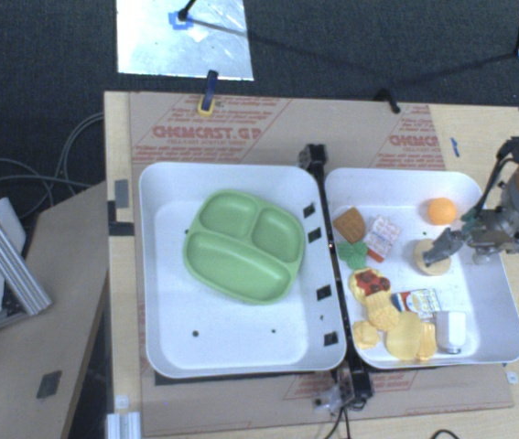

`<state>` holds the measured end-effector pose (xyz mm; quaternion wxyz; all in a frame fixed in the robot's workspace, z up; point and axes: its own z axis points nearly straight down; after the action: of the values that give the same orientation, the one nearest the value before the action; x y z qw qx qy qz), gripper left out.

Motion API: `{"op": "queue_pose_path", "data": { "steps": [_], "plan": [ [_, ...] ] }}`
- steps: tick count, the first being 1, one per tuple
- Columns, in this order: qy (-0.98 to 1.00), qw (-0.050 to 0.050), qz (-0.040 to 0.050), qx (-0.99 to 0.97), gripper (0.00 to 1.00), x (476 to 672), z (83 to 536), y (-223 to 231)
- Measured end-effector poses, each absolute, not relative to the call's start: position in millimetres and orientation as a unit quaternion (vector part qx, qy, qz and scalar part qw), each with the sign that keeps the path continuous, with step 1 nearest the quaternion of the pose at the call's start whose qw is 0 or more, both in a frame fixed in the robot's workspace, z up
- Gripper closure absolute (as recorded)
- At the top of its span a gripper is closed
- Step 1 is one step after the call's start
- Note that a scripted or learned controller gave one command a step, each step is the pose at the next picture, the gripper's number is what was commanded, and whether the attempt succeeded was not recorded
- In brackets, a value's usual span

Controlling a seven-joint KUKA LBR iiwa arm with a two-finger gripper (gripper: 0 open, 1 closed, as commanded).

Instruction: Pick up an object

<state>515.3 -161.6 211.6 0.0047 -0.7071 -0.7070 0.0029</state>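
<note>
The right bin holds several small toy foods. My gripper reaches in from the right and hangs low over a cream round piece, touching or just above it. An orange ball lies just behind the gripper. Further left are a brown bread slice, a pink-and-white packet and a green piece. Near the front lie a red-and-yellow item, yellow pieces, a printed packet and a white cup.
The left bin holds a green divided plate. A black divider with clips runs between the bins. Cardboard lies under both bins, and a metal frame stands at the far left.
</note>
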Motion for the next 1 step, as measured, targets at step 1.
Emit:
{"op": "queue_pose_path", "data": {
  "steps": [1],
  "plan": [
    [-0.708, 0.0, -0.0003, -0.706, 0.0, 518.2, 217.5, -161.3]
  ]
}}
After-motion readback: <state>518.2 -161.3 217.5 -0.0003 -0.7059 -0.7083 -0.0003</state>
